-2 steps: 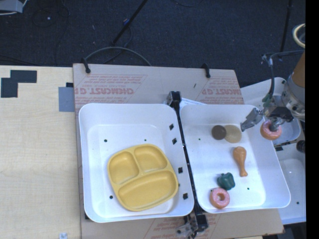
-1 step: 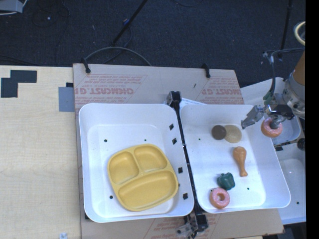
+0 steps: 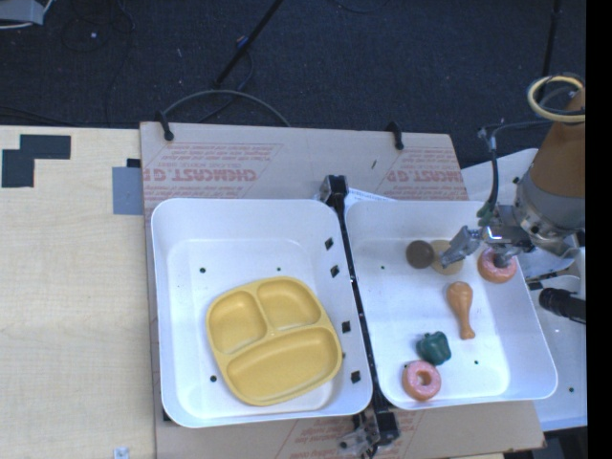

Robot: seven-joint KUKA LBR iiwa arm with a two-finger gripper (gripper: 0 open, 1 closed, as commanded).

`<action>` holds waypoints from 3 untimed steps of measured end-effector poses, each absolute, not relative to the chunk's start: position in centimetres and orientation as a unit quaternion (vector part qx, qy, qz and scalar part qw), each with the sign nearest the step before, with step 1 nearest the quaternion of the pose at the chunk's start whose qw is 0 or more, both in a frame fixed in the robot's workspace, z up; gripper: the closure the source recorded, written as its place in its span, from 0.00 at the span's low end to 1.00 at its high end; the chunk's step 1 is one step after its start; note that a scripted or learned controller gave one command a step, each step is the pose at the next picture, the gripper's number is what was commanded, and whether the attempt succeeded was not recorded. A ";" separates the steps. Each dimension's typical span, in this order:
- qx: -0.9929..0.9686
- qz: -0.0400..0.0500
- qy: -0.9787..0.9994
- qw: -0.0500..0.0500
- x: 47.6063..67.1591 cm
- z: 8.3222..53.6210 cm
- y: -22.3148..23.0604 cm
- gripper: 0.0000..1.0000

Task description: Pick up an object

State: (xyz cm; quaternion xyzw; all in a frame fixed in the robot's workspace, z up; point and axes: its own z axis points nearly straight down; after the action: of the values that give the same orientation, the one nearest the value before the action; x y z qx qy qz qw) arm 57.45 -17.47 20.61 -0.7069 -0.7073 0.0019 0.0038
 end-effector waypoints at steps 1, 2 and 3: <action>-0.707 0.002 -0.707 0.003 58.0 16.0 -17.6 0.00; -0.707 -0.001 -0.707 -0.002 57.8 11.5 -18.0 0.00; -0.708 0.001 -0.706 0.001 57.6 12.1 -18.0 1.00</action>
State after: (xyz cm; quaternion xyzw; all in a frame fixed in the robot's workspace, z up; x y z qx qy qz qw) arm 57.63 -18.01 12.14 -0.7080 -0.7062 0.0007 0.0012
